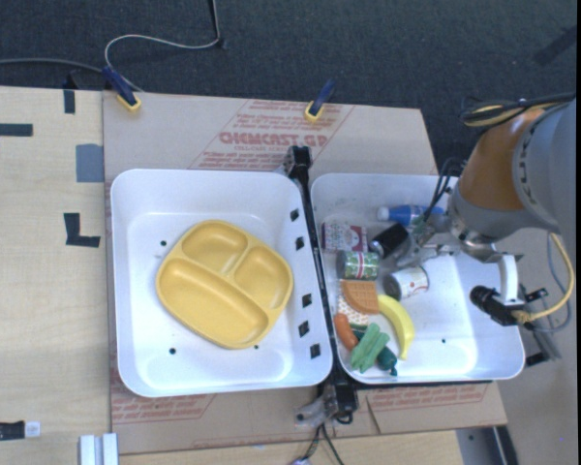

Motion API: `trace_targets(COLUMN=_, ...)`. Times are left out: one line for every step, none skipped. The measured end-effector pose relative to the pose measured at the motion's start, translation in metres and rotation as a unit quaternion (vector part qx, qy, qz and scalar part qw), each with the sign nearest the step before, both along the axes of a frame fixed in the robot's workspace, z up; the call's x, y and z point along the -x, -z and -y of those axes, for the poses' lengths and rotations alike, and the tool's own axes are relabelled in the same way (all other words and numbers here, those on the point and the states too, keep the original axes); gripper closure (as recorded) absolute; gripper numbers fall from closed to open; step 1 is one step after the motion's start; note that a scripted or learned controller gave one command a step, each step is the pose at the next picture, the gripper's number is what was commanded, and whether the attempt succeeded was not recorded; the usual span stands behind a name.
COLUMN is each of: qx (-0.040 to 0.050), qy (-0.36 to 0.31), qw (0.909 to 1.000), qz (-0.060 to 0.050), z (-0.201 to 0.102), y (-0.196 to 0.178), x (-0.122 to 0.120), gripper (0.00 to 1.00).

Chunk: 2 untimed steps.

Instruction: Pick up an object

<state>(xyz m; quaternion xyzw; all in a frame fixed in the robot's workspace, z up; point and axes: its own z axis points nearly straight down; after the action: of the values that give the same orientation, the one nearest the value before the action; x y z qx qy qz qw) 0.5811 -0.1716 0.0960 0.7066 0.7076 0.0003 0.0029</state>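
Note:
My gripper (399, 243) reaches down into the right bin (484, 352) from the right, over the pile at the bin's middle. Just left of it lies a small can (358, 264) with a green and red label. A white cup (410, 282) lies on its side just below the gripper. A blue-capped bottle (400, 213) rests behind it. A pale packet (341, 233) lies near the bin's left wall. Toward the front are a banana (399, 323), an orange slab (360, 296), a carrot (345, 330) and a green toy (371, 348).
The left bin (136, 356) holds a yellow divided plate (225, 282). A black divider clip (297, 159) sits between the bins at the back. The arm's grey body and orange band (494, 168) hang over the right bin's back right corner, with cables (552, 289) at its side.

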Motion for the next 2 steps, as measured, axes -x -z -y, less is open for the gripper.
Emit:
trace_targets(qx=-0.0019, qy=0.000, qw=1.0000, qz=-0.002, z=-0.0611, y=-0.1266, x=0.0481, gripper=1.00)
trace_targets(qx=-0.0020, qy=0.000, qw=1.0000, qz=-0.003, z=-0.0611, y=-0.1265, x=0.0482, gripper=0.00)
